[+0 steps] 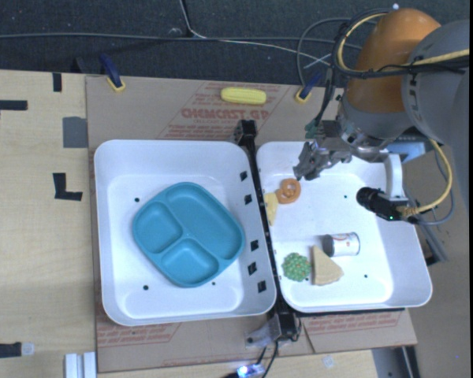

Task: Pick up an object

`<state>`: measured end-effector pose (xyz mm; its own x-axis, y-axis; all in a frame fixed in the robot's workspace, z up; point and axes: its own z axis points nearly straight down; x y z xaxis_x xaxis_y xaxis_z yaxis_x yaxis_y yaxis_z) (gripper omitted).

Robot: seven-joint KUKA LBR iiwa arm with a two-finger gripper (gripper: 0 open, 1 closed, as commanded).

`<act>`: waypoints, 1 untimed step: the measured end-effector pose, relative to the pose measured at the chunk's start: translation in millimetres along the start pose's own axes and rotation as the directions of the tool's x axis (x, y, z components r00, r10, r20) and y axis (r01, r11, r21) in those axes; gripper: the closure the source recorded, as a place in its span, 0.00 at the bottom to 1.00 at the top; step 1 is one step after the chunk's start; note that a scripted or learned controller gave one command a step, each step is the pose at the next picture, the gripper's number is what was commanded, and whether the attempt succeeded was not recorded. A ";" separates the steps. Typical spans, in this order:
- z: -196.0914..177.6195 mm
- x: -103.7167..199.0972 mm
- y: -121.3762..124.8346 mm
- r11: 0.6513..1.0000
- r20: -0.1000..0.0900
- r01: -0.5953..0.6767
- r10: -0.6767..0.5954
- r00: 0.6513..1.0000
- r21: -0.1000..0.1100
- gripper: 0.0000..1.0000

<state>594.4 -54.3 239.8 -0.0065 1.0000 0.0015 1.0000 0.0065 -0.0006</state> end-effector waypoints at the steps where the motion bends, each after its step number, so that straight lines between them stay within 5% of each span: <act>1: 6.2 44.7 3.1 1.000 0.001 -0.002 0.002 1.000 0.002 1.00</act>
<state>597.2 -9.6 233.6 -0.0049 1.0000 0.0004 1.0000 0.0049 -0.0024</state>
